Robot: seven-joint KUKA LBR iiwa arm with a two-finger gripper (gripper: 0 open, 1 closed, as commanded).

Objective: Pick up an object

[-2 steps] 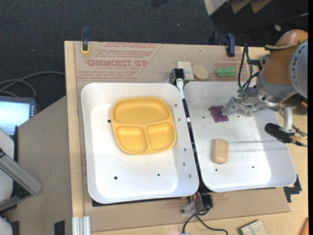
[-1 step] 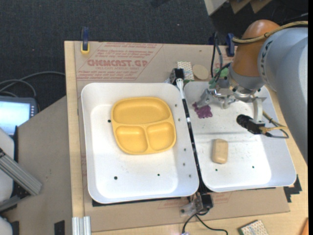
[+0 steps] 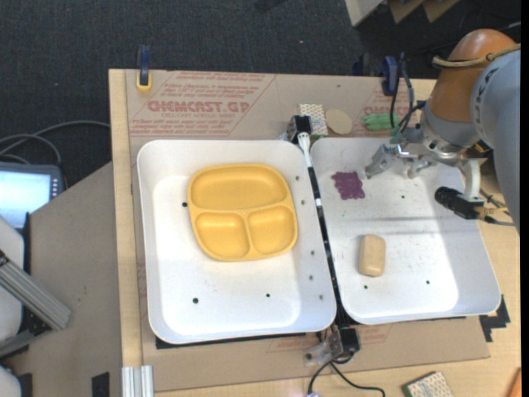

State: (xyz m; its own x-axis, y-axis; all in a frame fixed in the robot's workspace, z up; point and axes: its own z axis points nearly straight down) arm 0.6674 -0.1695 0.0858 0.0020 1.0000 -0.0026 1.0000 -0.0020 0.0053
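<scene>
End effector (image 3: 402, 157) hovers at right bin (image 3: 463, 300) top, can't tell its state. Tan bar (image 3: 372, 255), prob. light, stiff: pinch across short sides.

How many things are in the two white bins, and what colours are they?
Yellow: 1, the yellow plastic plate with three compartments in the left bin.
Purple: 1, the small purple bumpy lump in the right bin.
Tan: 1, the tan rounded block, also in the right bin.
Total: 3
</scene>
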